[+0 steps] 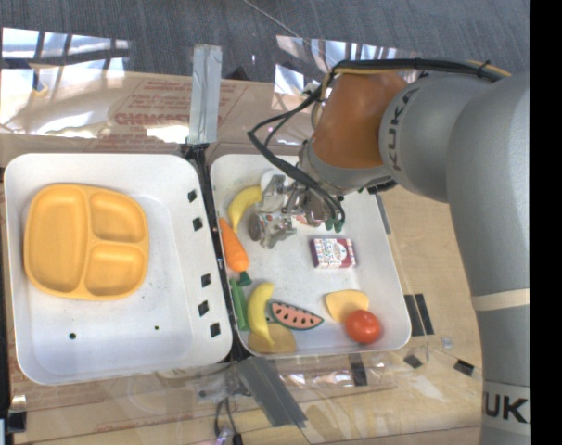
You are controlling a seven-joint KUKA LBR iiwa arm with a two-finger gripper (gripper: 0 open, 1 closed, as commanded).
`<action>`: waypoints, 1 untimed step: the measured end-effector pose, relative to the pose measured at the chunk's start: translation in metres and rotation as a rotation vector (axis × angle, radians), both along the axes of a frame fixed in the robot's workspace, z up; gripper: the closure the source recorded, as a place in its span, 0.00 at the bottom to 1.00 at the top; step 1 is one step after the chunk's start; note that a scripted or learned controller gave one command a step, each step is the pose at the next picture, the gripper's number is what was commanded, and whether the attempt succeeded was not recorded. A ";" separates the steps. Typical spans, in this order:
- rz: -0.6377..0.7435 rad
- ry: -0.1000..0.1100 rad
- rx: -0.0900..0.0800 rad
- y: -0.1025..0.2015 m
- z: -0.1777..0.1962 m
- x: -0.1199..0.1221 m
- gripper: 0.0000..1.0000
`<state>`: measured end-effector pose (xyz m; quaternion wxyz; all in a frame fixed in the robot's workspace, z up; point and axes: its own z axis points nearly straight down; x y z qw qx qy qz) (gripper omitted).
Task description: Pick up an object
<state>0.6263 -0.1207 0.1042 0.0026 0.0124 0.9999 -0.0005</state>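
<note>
Toy foods lie scattered in the right bin [392, 276], the candidates for picking. Nearest the camera, along the bin's lower edge, sit a red tomato [363, 326], a yellow wedge [344, 301] touching it, a watermelon slice [295, 316] and a banana [260, 315] beside a green piece [237, 297]. Farther up, an orange carrot [233, 247] lies along the left wall, and a small pink carton [333, 252] lies flat near the middle. Above these, a second banana [245, 205] curves just left of the gripper [274, 222], which hangs low over the bin's upper middle, with the carton just to its lower right. Whether it is apart or together cannot be told. The left bin [170, 323] holds a yellow divided plate [84, 240]. Both bins rest on the bench [429, 239].
</note>
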 end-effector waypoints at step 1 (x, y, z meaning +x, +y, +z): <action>0.334 0.001 -0.003 -0.092 0.035 0.007 1.00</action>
